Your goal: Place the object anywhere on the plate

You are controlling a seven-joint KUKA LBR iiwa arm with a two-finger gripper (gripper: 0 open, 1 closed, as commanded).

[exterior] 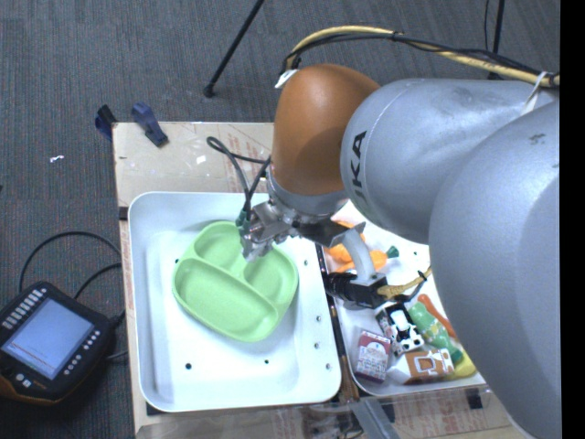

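A light green divided plate (228, 286) lies in the left white bin (155, 337). My gripper (256, 243) hangs over the plate's upper right part, close above its surface. The wrist and the orange band hide most of it, so I cannot make out anything between the fingers. The big grey arm covers much of the right bin (366, 382).
Several small items lie in the right bin: an orange piece (340, 256), a black and white toy (400, 326), a small red box (372, 355). A teach pendant (46, 337) sits on the floor at left. Blue clamps (146, 122) grip the bench's far corner.
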